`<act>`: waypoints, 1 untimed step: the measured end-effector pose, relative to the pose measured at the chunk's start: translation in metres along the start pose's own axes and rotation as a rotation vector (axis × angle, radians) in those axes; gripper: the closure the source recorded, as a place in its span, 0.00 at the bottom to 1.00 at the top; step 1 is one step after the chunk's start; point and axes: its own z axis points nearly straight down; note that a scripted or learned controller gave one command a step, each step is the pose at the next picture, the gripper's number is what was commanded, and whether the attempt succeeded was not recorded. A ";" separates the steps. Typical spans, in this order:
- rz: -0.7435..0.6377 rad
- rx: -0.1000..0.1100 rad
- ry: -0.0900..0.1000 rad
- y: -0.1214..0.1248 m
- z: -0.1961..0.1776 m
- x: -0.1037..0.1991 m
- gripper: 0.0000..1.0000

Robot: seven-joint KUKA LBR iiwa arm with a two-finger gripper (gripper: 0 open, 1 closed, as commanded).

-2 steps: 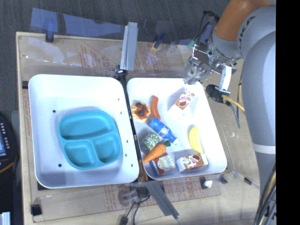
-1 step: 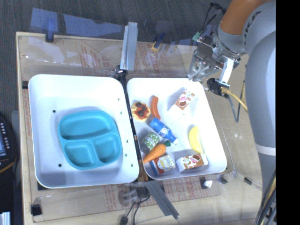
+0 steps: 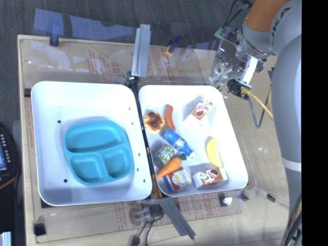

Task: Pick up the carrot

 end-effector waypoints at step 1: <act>0.098 0.000 0.000 -0.001 -0.014 0.001 1.00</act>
